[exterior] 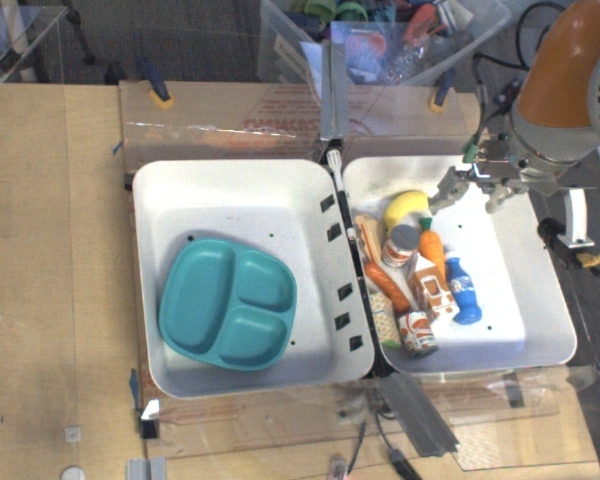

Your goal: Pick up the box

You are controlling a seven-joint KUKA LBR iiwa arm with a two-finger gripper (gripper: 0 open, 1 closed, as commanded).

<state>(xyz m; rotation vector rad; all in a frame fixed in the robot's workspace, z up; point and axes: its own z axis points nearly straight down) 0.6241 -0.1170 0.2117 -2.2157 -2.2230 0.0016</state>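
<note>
Bins (230, 183): smooth white plastic, a soft sheen.
Tray (228, 305): teal plastic, smooth and matt.
Tabletop (50, 268): pale wood look, flat and matt.
Box (433, 296): printed card by the look of it, orange and white.
Bottle (463, 290): glossy blue plastic.
Claw (473, 190): bare grey metal, dull shine.

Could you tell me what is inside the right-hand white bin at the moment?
The right bin holds a cluster along its left side: a yellow lemon, a carrot, a blue bottle, an orange-and-white box and a can. Whatever lies under them is hidden.
</note>
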